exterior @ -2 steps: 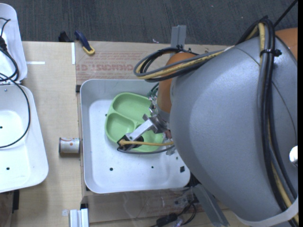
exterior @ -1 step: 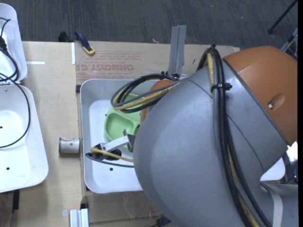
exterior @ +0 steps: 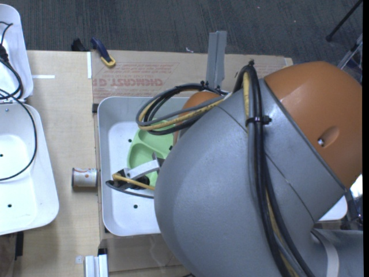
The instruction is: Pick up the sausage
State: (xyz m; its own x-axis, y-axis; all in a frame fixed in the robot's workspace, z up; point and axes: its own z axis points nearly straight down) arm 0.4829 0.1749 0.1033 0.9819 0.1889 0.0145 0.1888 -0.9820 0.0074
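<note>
One arm (exterior: 242, 201) low over bin (exterior: 102, 154) holding green dish (exterior: 141, 149); tool state cannot be told. Position of sausage unclear, likely beneath arm. Advice: centre across its middle before closing.

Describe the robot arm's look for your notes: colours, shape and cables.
The arm is bulky and rounded, with a smooth grey casing. Its upper section is an orange dome with a small slot in it. Black cables run along the casing, strapped by a tie, and loop out in front. A yellow cable runs alongside them.
</note>
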